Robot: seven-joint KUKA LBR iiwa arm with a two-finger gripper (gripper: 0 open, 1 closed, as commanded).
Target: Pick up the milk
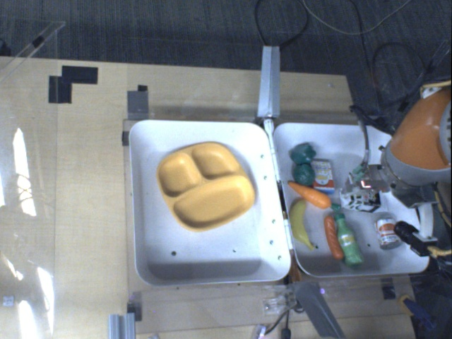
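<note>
— Wooden bench [70, 224], two bins. Why is everything heaped in the right bin [395, 263]?

— I'd guess because the arm [424, 136] reaches in from that side. Nearest us lie a bottle [347, 240], a banana [302, 223] and a can [385, 233], then a carrot [308, 195].

— And the milk [323, 175]?

— It's the small carton just past the carrot, I think, lying free. The gripper [360, 193] hangs to its right, apart from it.

— Open or closed?

— I can't tell. Its own body covers the tip, and something black and white blurs beneath it.

— What about the left bin [141, 253]?

— It holds a yellow tray [205, 186], maybe as a drop spot. The arm is cut off at the edge, and cables [282, 20] trail beyond.
</note>
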